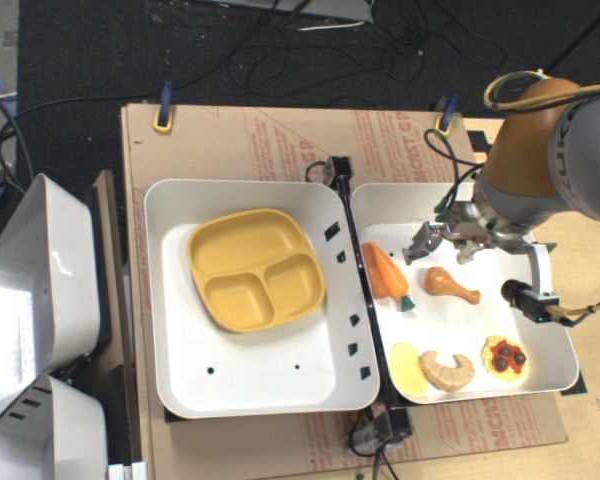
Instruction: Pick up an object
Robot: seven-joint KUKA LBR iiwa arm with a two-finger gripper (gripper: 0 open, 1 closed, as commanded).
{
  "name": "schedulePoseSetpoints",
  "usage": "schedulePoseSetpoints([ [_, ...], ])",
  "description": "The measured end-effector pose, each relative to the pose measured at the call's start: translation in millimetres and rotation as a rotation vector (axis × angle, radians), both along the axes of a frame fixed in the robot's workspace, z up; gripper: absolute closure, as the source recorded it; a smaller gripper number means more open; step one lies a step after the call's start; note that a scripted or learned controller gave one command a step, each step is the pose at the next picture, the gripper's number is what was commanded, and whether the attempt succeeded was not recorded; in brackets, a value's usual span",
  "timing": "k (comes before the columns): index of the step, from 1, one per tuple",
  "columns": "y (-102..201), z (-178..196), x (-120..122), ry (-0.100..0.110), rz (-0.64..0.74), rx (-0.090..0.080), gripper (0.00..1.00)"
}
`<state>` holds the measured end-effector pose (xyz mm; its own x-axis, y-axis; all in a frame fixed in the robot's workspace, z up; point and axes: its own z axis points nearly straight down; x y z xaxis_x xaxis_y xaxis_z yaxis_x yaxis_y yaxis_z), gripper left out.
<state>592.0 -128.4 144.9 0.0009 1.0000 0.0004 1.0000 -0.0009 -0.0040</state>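
Over the right white bin (555, 368), my gripper (442, 240) hovers.
Fingers spread, pinching nothing — brown toy drumstick (450, 285) just below, orange plastic carrot (385, 271) beside.

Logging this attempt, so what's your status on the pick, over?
Pincer hovering over right bin, nothing between fingers. Drumstick just below it, carrot beside. Nothing blocking the drop.

Bare floor between carrot (385, 271), drumstick (451, 284)
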Motion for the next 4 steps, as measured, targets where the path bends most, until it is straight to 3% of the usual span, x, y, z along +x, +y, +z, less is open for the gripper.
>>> schedulePoseSetpoints([
  [1, -0.6, -52.8, -0.6, -0.001, -0.002, -0.002, 0.0],
  [2, 0.3, -40.0, 0.5, -0.004, -0.001, -0.001, 1.0],
  [4, -9.8, 81.8, 1.9, -0.011, 0.003, -0.002, 1.0],
])
